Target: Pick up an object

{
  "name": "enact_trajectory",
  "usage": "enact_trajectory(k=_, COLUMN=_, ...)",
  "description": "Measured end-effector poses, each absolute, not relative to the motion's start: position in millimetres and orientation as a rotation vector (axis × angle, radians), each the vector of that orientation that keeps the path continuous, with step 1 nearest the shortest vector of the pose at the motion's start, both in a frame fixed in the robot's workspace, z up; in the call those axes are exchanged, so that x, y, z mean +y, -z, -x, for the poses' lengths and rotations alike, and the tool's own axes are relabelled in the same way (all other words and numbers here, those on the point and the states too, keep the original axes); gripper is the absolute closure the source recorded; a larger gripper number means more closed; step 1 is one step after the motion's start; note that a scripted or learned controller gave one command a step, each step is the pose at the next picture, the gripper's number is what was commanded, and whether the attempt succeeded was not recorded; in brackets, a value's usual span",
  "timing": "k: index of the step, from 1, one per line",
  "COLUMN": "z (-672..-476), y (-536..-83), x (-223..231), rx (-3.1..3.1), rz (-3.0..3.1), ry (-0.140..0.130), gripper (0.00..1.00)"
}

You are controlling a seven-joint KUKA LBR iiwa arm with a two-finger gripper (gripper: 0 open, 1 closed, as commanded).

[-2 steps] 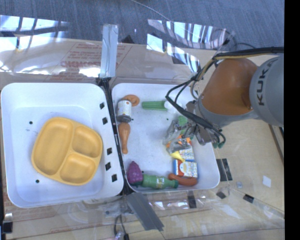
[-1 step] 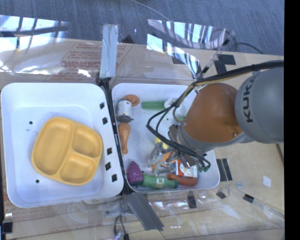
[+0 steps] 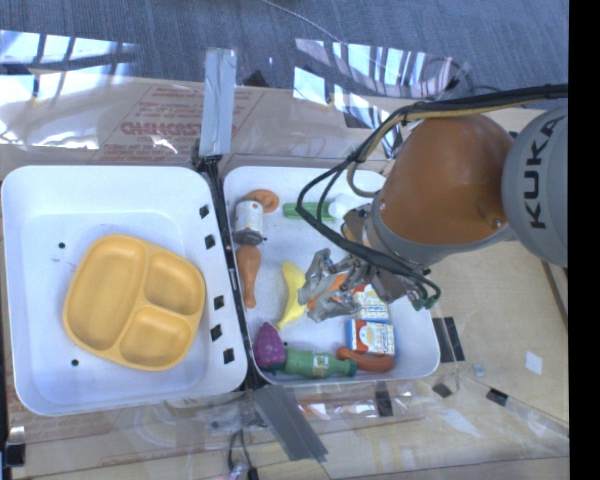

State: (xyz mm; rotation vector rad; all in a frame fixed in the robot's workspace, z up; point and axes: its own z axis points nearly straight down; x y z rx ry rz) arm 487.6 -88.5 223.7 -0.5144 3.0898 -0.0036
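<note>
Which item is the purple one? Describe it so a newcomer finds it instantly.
Start at the right bin, beside the bin holding the yellow tray. Go to its near-left corner: the purple piece sits there, touching the green bottle. It is the only purple item.

Left white bin (image 3: 40,368) with a yellow divided tray (image 3: 132,301) lying flat, toward its nine o'clock side. Grey tape strip (image 3: 217,103) at twelve o'clock above the seam between the bins, over a clear plastic sheet (image 3: 110,118) with red print. Dark grey carpet (image 3: 130,8) beyond, at twelve.
</note>
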Motion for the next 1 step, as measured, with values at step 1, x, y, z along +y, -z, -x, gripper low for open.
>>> enact_trajectory(k=1, z=-507.7, y=-232.3, x=-63.2, rx=3.099, rz=0.499, ry=0.003, gripper=1.0)
